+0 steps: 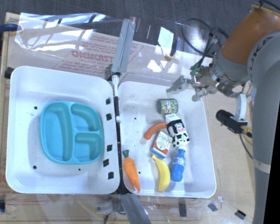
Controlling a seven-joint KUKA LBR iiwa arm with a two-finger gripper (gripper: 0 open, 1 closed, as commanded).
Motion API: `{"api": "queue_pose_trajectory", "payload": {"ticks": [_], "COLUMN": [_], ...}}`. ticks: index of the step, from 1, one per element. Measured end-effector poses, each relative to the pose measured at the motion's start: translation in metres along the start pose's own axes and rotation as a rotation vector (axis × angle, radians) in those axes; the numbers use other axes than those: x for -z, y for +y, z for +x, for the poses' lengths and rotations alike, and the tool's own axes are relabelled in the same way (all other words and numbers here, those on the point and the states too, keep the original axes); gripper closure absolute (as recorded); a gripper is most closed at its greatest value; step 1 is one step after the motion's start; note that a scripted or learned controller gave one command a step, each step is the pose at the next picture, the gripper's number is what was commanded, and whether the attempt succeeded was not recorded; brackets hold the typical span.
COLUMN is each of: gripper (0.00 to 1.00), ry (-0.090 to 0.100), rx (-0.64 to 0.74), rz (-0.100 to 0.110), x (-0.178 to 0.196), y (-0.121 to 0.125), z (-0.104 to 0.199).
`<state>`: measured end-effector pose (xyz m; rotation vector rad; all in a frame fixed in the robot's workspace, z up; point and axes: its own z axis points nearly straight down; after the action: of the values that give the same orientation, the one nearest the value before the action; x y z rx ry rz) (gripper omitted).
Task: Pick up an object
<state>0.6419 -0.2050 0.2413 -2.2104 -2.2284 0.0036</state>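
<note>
While the gripper [188, 90] hangs above the right bin's [205, 144] far edge, fingers spread with nothing between them, that bin holds a green can [167, 106], cow-patterned carton [177, 129], sausage [153, 130], small juice box [161, 144], blue bottle [178, 165], banana [161, 173] and carrot [131, 172]. Labels are unreadable. Left bin [29, 93]: blue divided tray [73, 132].
</note>
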Motion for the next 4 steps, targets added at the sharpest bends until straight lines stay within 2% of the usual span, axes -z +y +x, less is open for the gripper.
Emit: {"api": "queue_pose_trajectory", "payload": {"ticks": [1, 2, 3, 4], "gripper": [0.00, 0.00, 1.00, 0.00], "ry": [-0.006, -0.014, -0.017, -0.016], "rx": [0.115, 0.143, 0.151, 0.151], "rz": [-0.020, -0.030, -0.042, -0.038], "x": [-0.118, -0.130, -0.114, -0.117], "y": [0.013, 0.024, 0.028, 0.027], "z": [-0.005, -0.008, -0.006, -0.005]}}
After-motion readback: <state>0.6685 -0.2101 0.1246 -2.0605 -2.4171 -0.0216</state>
